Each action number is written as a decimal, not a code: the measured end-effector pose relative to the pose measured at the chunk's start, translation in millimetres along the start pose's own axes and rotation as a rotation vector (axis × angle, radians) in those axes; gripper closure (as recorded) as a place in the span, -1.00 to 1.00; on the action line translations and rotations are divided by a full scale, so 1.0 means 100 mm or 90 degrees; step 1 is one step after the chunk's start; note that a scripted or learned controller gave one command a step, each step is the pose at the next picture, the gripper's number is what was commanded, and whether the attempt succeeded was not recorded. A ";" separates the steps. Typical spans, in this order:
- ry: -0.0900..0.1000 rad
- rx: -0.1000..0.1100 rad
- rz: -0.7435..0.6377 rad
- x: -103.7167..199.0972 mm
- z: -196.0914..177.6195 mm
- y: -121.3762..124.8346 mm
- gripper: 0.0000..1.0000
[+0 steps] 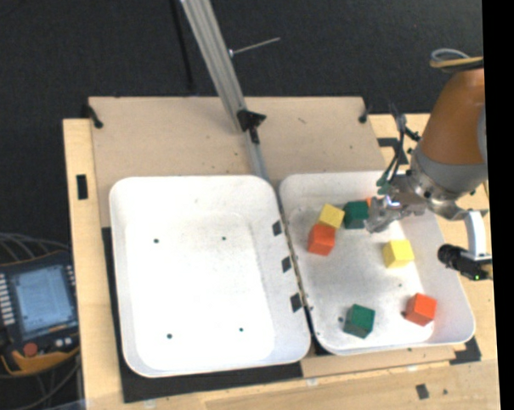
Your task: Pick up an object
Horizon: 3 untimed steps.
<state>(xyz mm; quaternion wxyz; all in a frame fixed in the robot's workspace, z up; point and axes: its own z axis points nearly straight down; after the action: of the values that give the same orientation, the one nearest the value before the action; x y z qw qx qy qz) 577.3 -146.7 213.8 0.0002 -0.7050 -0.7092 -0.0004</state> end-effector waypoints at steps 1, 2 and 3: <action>0.000 0.000 0.000 0.41 -0.02 -0.12 1.00; 0.000 0.000 0.000 0.91 0.05 -0.22 1.00; 0.001 -0.002 -0.002 1.45 -0.11 -0.29 1.00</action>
<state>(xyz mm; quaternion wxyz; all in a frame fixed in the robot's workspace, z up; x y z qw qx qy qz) 547.7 -1.7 224.6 -0.0007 -0.7041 -0.7101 -0.0020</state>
